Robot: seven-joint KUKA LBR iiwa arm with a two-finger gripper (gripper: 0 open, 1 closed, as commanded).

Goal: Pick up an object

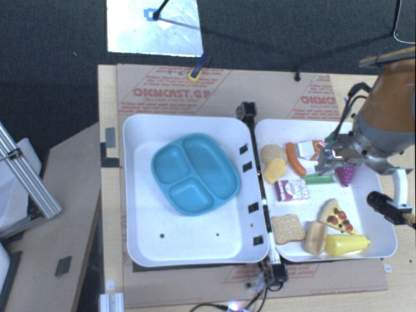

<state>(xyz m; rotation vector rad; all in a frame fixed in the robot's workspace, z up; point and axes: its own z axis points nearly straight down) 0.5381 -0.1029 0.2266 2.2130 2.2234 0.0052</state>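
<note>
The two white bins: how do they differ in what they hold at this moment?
The left bin holds one thing, a blue divided plate, while the right bin holds many small toy foods, such as a pizza slice, a yellow bottle and a carrot. The gripper hangs over the right bin, not the left bin. Both are shallow, white and lie side by side.

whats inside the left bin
A blue divided plate with three compartments lies in the left bin, with nothing visible on it. Whatever sits beneath the plate is covered.
</note>
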